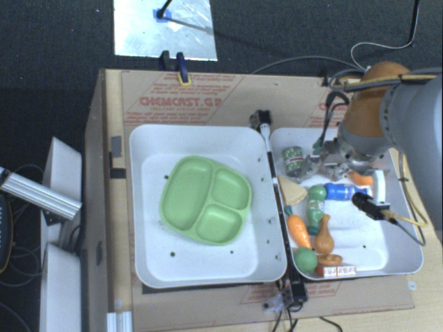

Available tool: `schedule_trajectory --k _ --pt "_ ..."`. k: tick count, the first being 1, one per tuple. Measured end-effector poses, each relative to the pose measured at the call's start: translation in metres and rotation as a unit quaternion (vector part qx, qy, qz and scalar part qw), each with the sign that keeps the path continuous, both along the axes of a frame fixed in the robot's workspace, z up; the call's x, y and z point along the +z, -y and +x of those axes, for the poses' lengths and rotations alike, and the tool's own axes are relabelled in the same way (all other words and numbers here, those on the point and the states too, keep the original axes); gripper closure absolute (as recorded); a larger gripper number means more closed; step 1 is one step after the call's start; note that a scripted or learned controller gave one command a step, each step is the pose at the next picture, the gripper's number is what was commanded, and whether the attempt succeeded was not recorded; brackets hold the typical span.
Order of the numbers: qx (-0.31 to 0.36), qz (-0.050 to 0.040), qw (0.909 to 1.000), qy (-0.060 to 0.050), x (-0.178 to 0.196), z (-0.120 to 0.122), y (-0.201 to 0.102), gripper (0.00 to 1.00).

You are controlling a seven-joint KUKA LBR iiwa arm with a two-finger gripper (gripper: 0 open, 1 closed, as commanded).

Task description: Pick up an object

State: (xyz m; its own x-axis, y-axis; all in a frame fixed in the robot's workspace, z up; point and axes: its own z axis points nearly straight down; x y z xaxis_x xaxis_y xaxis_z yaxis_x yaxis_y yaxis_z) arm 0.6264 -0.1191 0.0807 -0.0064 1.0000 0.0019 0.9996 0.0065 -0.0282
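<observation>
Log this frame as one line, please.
arm: over right bin | hand: low beside can | left bin: green tray | grasp: unconfirmed

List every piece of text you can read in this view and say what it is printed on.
"CHEMCAST" with "GP" after it, in red: on the cardboard sheet under the bins, behind the left bin.
Smaller red lines above and below that brand: too blurred to read.
Can label in the right bin: too small to read.
Red-and-white packet at that bin's front edge: print unreadable.
</observation>
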Motion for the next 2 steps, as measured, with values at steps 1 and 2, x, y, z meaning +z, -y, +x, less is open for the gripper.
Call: schedule_trajectory --k 1,2 --pt "0.000 -0.0003 1.0000 0.006 0.0118 0.0029 -0.0005 1.00" --pt "0.000 -0.0030 1.0000 0.003 0.0116 0.0008 0.0033 0.00"
